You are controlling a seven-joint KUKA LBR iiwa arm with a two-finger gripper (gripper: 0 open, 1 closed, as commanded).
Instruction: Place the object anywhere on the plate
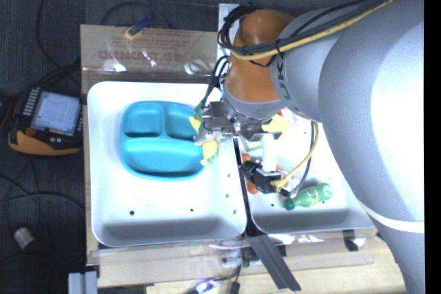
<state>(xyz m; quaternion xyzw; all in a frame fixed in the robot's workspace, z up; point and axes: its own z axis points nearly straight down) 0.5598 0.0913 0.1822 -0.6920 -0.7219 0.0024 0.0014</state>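
A blue divided plate [157, 140] lies in the left white bin [117, 217], towards its back. My gripper [207, 137] hangs over the plate's right rim, under the grey wrist with the orange band. A yellow object [209, 152] shows right at the gripper's tip, with another yellow bit [195, 124] just above it. The wrist hides how the object sits in the gripper.
The right bin [310, 220] holds a green bottle [310, 195], a small orange-red item [258, 180] and a yellow piece [279, 124] by the arm. The bins' shared wall [244, 203] runs just right of the gripper. A handheld device [48, 120] lies on the floor at left.
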